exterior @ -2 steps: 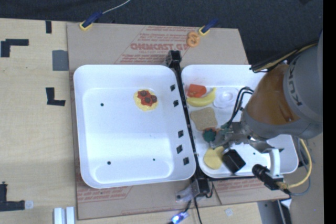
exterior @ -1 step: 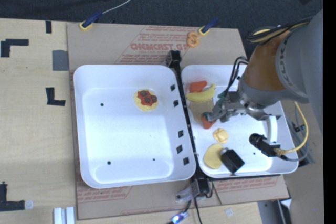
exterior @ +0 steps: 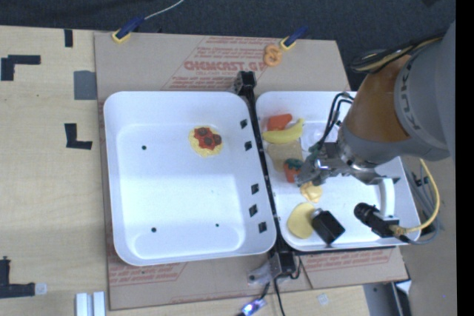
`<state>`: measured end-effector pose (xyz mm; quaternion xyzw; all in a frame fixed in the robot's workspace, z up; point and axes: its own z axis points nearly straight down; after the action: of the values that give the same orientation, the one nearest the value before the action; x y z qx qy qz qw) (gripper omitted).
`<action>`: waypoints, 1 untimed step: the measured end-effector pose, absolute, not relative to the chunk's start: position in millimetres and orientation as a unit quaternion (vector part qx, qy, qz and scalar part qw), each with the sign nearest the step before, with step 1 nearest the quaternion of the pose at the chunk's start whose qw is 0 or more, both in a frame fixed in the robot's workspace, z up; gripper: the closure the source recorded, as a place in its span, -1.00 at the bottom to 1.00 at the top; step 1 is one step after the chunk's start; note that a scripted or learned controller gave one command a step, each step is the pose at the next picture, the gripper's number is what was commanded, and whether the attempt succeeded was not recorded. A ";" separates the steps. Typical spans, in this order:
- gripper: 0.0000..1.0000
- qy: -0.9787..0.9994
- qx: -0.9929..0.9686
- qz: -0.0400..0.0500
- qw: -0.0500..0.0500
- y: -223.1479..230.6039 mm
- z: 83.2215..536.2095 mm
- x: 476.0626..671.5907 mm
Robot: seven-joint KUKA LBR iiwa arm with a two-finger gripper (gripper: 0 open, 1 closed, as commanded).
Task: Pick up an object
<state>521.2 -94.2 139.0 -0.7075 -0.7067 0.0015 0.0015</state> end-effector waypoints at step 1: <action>1.00 -0.707 -0.708 0.000 0.001 -92.2 186.4 482.2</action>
<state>482.2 -92.2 186.4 -0.7075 -0.7067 0.0002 0.0010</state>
